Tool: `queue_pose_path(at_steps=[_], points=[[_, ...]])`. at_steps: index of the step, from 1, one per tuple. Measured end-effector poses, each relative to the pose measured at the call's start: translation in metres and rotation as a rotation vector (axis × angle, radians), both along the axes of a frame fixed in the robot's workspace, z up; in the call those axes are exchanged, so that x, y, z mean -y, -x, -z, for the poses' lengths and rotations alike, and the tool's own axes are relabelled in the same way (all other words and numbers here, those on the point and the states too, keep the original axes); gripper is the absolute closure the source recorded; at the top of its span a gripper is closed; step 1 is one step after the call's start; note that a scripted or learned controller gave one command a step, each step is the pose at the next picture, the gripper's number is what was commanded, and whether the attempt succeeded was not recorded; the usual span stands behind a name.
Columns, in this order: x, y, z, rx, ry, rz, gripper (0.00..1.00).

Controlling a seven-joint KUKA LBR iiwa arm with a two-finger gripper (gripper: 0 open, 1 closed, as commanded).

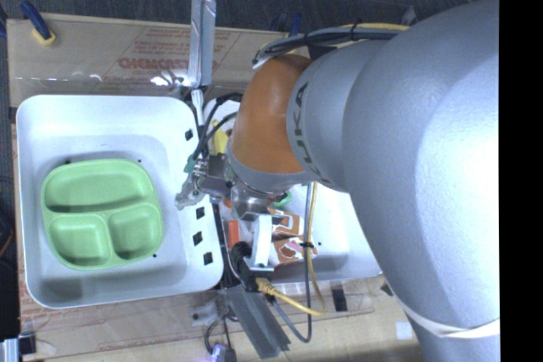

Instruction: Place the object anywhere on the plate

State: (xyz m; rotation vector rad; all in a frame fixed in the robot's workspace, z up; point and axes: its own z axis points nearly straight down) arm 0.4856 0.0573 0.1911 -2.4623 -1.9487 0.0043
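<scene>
Nearest us, by the front edge of the right bin (pixel 336 220), we see an orange-and-white object (pixel 288 236) lying on the bin floor, partly hidden under the arm (pixel 399 148). Just beyond it the gripper (pixel 197 182) hangs over the wall shared by the two bins; we cannot tell whether it is wide or narrow, and we see nothing held in it. The green plate (pixel 102 169) sits in the left bin (pixel 102 119), toward its front-left corner, well apart from the object. A blue clamp (pixel 38 21) grips the bench's far left corner.
</scene>
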Motion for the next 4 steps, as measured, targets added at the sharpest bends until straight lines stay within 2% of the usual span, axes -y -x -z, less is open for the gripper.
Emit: queue_pose_path(at_steps=[1,2,3,4], points=[[0.049,-0.017,-0.086,-0.001,-0.001,0.277,0.0],[0.059,-0.007,-0.152,0.0,0.0,0.496,0.0],[0.05,0.009,-0.145,-0.004,0.002,0.692,0.0],[0.048,0.009,-0.155,-0.009,0.004,0.682,1.0]])
